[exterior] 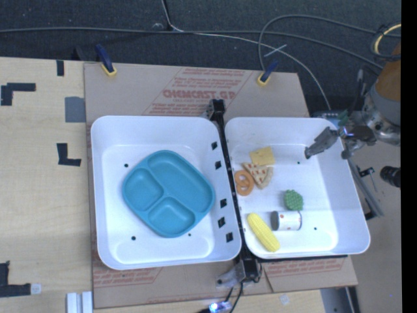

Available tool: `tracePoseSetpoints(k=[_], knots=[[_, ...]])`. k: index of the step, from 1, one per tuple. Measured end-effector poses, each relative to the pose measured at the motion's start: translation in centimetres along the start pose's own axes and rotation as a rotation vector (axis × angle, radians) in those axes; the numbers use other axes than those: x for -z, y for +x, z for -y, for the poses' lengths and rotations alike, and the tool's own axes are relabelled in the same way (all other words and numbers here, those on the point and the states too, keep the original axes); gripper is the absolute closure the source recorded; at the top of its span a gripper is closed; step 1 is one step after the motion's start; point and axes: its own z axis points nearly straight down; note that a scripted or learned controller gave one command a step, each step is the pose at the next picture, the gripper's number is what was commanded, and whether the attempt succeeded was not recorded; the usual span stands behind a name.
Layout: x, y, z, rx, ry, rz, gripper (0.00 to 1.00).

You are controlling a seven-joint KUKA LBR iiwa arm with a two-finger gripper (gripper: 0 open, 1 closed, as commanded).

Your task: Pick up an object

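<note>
Pincer (332, 142) sits at the right bin (339, 194)'s upper right rim, over the edge, well clear of anything graspable. Fingers look splayed fairly wide, one dark finger (317, 143) angled left into the bin, nothing between them.

Risks from here, my read:
- Objects are bunched. Yellow cheese wedge (262, 156), waffle piece (262, 174) and orange pretzel (244, 182) touch or overlap near the centre divider (223, 168). A descent there could catch two at once or just shove them apart.
- Those three are flat and thin; fingers may skid on the bin floor and close on air.
- They're close to the divider wall, so a finger could clip it.
- White can (287, 221) lies on its side just beside the corn cob (263, 233); both round, either could roll out on closing.
- Green lumpy item (294, 199) stands apart, just above the can. Looks like the cleanest target.

Relative position: all candidates lie to the pincer's left and lower in the view. Green item and can are nearest, cheese cluster further left, corn lowest. None touches the pincer.

Left bin (111, 175) holds a blue divided tray (168, 192), well apart, wide and flat, poor pick. Table (39, 175) beyond.
</note>
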Motion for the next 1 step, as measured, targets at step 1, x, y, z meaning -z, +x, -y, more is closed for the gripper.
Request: tracePoseSetpoints(k=[1], knots=[[0.69, 0.05, -0.22, 0.004, -0.012, 0.003, 0.00]])
